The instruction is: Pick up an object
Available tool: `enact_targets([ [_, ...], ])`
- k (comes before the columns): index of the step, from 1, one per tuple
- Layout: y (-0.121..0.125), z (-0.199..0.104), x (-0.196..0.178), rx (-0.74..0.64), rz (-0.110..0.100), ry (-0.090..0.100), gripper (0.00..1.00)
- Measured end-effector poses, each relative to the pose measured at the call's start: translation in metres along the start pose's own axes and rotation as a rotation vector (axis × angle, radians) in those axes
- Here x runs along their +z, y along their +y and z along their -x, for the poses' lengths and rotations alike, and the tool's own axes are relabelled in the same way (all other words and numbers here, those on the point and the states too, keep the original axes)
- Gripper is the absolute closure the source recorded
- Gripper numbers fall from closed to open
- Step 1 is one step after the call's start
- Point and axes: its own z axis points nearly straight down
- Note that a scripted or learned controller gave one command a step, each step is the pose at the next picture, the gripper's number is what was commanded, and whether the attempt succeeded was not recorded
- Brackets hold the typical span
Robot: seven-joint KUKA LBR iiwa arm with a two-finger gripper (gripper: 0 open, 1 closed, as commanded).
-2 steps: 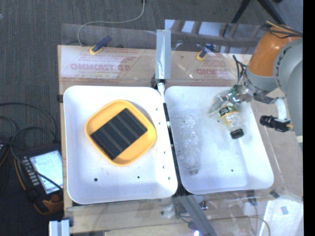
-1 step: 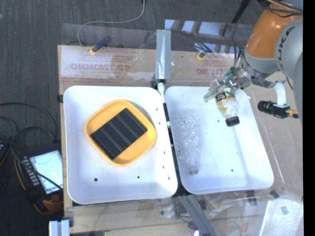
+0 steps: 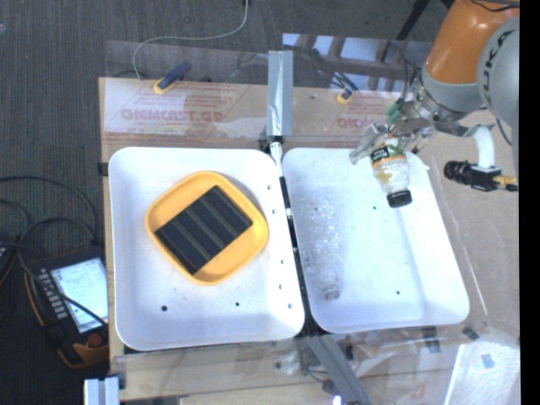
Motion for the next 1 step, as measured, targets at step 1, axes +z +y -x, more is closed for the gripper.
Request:
enact_targets([
  [1,-0.0355,0.0659,-0.0095,0.015,-0.001,-0.003,1.00],
])
